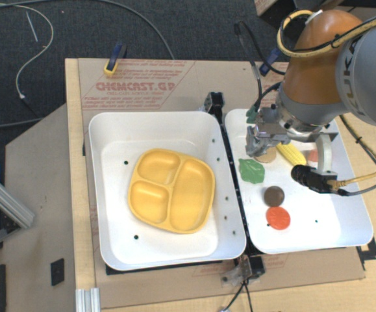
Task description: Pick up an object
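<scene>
- Gripper low in right bin, over a tan item; can't tell how its tips are set.
- Green piece just below it, yellow corn beside it to the right.
- Cardboard reads "CHEMCAST GP".

Arm enters from right, wrist angled down; pincer low, pointing downward.

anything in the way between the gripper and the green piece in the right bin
Nothing visible stands between them. The gripper hangs low over the right bin, and the green piece lies just below it in the camera view with bare white floor around it. The yellow piece sits off to the gripper's side, and the brown piece lies beyond the green one.
</scene>
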Motion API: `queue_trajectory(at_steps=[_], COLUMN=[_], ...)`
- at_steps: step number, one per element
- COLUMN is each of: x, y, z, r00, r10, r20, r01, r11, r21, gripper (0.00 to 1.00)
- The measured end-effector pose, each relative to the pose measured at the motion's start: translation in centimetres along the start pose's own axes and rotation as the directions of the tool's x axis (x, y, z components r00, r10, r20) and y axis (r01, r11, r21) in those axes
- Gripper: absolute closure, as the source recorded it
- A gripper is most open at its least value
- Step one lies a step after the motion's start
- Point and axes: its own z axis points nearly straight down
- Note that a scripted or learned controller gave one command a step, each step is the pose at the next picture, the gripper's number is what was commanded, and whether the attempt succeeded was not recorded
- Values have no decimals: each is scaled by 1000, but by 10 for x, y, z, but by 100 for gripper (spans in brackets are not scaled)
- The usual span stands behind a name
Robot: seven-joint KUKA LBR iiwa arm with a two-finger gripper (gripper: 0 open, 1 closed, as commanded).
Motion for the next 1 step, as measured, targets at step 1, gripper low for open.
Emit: queue_trajectory(at_steps=[1], x=[62], y=[0], z=[11], r00=[1000], r10=[0], r20=[1], r01=[0], r11=[1000], r21=[5], gripper=[100])
